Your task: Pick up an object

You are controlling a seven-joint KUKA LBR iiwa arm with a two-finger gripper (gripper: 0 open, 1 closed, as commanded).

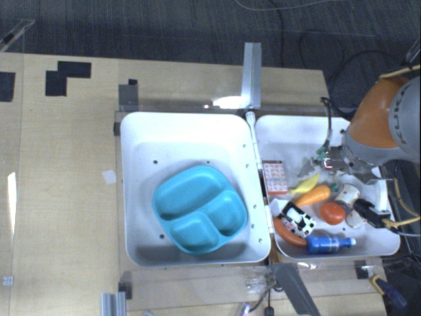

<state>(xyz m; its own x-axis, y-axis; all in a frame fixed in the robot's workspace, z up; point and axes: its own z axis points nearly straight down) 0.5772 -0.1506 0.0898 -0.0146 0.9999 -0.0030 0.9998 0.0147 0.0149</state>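
Overhead, the grey arm's gripper (329, 162) hangs above the right white bin (388, 245), grip state impossible to tell, near a yellow banana-shaped toy (306, 184) and orange carrot-shaped toy (314, 195); seemingly pre-grasp, needing descent onto one.

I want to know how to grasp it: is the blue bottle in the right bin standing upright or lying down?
Lying down. The blue bottle rests on its side along the near wall of the right bin, with its pale cap end toward the right.

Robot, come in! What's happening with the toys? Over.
Pincer over right bin, nothing seen held. Carrot, tomato, blue bottle crowded together. Blue tray in left bin.
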